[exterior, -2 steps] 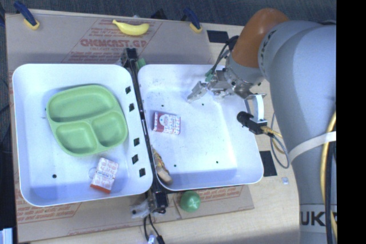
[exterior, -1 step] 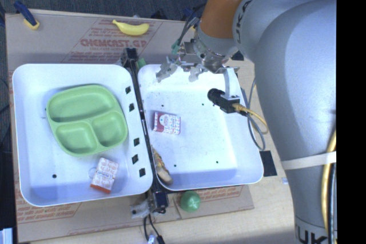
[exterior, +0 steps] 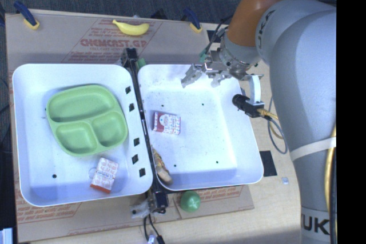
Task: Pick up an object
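White right bin [exterior: 229, 151] bears a small red-and-white carton [exterior: 166, 123], lying flat; tool [exterior: 203, 76] spread open, holding nothing.

So there's a small red-and-white carton [exterior: 166, 123] lying flat in the right bin [exterior: 229, 146], left of center, nothing touching it.

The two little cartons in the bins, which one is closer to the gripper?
The red-and-white carton in the right bin, lying below and left of the gripper. The other carton sits in the left bin below the green tray, farther off.
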Tool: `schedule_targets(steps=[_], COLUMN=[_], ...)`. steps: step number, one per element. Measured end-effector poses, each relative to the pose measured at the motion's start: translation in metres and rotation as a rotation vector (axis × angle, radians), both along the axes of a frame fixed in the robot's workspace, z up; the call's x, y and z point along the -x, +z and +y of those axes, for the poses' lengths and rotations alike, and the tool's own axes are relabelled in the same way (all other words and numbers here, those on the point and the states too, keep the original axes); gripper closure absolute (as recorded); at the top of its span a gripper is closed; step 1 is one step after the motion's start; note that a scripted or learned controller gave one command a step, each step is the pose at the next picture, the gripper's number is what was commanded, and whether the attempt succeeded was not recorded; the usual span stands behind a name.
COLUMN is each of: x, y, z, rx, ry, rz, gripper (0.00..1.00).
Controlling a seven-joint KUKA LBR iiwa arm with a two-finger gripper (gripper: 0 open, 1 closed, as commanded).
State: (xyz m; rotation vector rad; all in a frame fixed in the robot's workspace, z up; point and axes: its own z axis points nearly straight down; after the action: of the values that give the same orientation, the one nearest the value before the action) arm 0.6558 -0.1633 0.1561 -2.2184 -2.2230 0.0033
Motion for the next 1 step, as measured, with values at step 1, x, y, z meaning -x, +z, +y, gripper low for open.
schedule_targets(steps=[1], x=[-0.0006], y=[-0.016], z=[-0.0481], rx=[-0.001], ry=[0.001], rz=[-0.001], gripper=[0.0])
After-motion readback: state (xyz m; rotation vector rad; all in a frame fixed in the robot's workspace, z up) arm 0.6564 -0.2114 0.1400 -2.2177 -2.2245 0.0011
